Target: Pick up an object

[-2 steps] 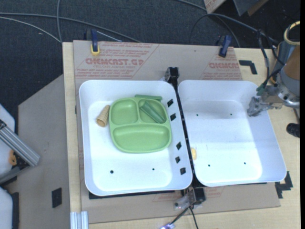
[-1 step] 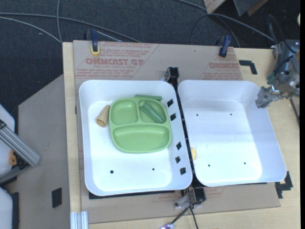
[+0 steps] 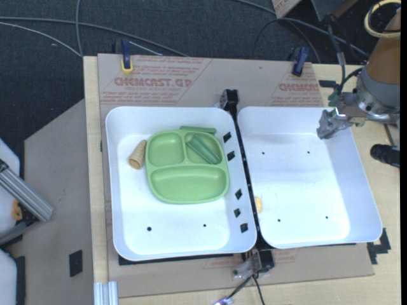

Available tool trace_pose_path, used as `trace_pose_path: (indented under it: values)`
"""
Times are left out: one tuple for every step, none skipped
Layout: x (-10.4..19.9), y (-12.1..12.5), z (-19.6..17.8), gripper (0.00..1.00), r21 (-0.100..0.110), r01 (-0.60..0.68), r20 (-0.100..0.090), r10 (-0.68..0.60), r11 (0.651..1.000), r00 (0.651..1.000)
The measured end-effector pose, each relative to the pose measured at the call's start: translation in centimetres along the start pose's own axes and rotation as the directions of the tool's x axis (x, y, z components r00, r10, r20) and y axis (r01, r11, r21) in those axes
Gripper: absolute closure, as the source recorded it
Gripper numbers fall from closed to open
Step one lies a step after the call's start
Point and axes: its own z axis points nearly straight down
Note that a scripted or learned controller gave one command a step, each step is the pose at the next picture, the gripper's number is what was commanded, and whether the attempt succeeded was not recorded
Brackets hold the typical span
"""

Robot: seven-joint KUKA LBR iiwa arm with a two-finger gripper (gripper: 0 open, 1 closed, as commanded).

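Currently the jaws [image 3: 328,124] hang over the right bin's [image 3: 318,189] far right rim; whether they are parted cannot be told. In the left bin [image 3: 127,234]: green divided plate [image 3: 187,170], cone-shaped piece [image 3: 137,154] touching its left edge.

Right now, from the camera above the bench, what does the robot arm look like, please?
The arm is a thick rounded body with an orange-brown band above a grey metal wrist ring. Dark cables run along it, and a pale yellowish loop of cable sits near its top. At its end is a small grey metal claw, partly blurred, over the right bin.
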Motion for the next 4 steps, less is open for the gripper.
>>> trace_pose_path:
  values:
    - [5.9,0.1,-0.9,1.0,0.002,0.001,-0.002,-0.001,1.0,1.0]
    - [11.3,1.5,-1.3,1.0,-0.001,0.001,0.0,-0.001,1.0,1.0]
    - [16.8,2.7,-1.6,1.0,0.0,0.0,0.0,0.0,1.0,1.0]
    - [22.7,2.2,-1.8,1.0,0.001,0.0,-0.001,0.0,1.0,1.0]
